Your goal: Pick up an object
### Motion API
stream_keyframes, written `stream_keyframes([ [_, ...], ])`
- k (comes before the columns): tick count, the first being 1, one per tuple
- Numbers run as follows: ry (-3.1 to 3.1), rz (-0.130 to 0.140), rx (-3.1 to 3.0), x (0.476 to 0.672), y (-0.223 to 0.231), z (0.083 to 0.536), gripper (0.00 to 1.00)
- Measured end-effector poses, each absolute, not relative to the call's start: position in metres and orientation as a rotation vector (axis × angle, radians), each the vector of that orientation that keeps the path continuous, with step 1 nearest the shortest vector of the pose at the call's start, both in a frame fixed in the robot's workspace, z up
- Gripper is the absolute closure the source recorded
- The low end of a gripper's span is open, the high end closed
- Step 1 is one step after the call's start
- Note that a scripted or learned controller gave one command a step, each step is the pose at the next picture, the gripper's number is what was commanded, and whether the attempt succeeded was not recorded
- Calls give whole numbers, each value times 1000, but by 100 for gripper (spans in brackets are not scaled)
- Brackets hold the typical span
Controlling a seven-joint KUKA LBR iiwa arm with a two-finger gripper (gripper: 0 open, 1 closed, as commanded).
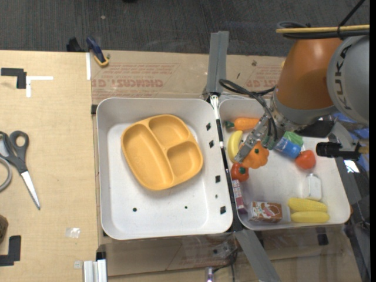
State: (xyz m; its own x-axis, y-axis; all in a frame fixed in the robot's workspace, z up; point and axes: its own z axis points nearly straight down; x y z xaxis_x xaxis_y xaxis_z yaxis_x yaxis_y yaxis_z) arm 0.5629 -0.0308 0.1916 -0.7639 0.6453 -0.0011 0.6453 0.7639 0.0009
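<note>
The gripper [254, 141] reaches down into the right bin [335, 184] near its left wall, and an orange toy [257, 157] sits right at its fingertips. Whether the toy is actually clamped between them cannot be told, nor how wide the gripper stands. Relative to that orange toy: a yellow banana [234, 143] lies just to its left, a red piece [238, 171] touches it from below left, an orange carrot [246, 123] lies above it, and a blue-and-green item [288, 145] is just to its right. A red tomato [305, 159] rests farther right, a small carton [265, 211] lies below it, and two yellow corn cobs [308, 210] sit below and to the right. A yellow divided plate [161, 151] lies in the left bin [111, 175], well to the toy's left. Scissors [22, 163] lie on the table [47, 216] far left.
</note>
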Motion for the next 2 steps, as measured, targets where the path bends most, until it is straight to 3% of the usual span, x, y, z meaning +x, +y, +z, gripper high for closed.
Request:
stream_keyframes([
  [1, 2930, -2, 1127, 617, 16, 272, 100],
  [2, 2930, -6, 1123, 617, 16, 281, 100],
])
